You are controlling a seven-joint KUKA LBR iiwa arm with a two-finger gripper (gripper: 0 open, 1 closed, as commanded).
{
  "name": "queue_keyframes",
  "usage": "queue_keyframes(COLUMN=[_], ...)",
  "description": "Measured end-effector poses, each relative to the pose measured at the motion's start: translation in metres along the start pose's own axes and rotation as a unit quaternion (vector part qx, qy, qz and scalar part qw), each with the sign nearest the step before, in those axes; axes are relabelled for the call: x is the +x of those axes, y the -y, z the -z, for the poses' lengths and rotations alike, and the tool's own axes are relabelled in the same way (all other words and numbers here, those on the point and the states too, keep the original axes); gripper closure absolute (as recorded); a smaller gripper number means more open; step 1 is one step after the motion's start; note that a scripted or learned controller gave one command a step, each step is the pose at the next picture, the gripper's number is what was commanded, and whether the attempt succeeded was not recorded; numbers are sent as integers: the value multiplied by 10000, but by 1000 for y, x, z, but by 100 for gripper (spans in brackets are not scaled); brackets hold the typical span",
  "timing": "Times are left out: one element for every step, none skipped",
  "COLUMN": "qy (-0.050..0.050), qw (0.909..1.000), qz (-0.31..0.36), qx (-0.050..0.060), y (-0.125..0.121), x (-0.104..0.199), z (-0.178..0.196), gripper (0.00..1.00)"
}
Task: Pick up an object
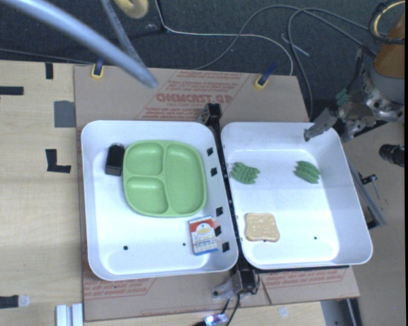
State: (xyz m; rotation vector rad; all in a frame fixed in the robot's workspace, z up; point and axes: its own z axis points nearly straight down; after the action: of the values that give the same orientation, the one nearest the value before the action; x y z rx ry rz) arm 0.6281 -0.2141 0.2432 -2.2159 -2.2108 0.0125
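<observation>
The right bin (340,202) holds two green leafy pieces, one (244,173) on its left side and one (307,171) toward its right, plus a tan slice of toast (262,227) near its front. In the left bin (95,202) lie a green divided plate (165,178), a small black block (114,159) and a little carton (202,236). My gripper (321,129) hangs at the right bin's far right corner, above the rim and away from every object. Nothing shows between its fingers.
Both bins rest on a cardboard sheet (190,90) on the wooden bench. Cables (272,26) run across the dark floor behind. A grey pole (75,26) slants across the top left. A clip strip (221,182) joins the bins.
</observation>
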Motion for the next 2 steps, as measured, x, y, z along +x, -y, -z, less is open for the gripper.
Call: queue_keyframes(qy=[15,13], qw=[10000,10000], qz=[17,15], qx=[-63,-40], y=[-2,7], x=[1,-2], z=[8,-49], gripper=[0,0])
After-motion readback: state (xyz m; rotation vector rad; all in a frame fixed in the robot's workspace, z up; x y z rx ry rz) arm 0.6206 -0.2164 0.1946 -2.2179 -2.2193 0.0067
